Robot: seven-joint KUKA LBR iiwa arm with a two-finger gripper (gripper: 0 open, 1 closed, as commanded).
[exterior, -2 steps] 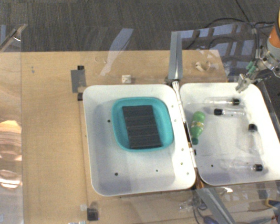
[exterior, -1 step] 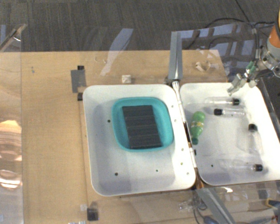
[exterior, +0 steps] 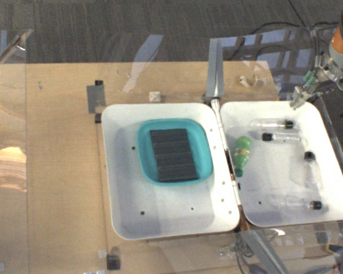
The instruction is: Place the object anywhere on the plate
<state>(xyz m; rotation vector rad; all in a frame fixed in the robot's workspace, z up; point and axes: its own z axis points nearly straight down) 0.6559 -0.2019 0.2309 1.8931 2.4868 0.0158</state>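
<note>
You have 2 white bins side by side on the wooden worktop [exterior: 58, 188]. The left bin [exterior: 127, 215] holds a teal plate [exterior: 203, 154] in its upper middle, and a dark ribbed rectangular pad [exterior: 173, 155] lies on that plate.

The right bin [exterior: 334, 198] holds the loose items. The green object [exterior: 242, 153] lies near that bin's left wall, just right of the divider between the bins, standing roughly top to bottom in the frame. It is well apart from the plate, with the 2 bin walls between them. Scattered across the rest of the right bin you can see several clear tubes with black caps: 1 [exterior: 273, 123] near the top, 1 [exterior: 281, 136] just below it, 1 [exterior: 309, 165] at the right, and 1 [exterior: 296, 202] near the bottom right.

The arm comes in at the upper right of the frame, and its end effector [exterior: 300, 98] sits over the upper right corner of the right bin, well apart from the green object. You cannot tell from this view whether it is spread or pressed together; nothing is seen in it.
</note>
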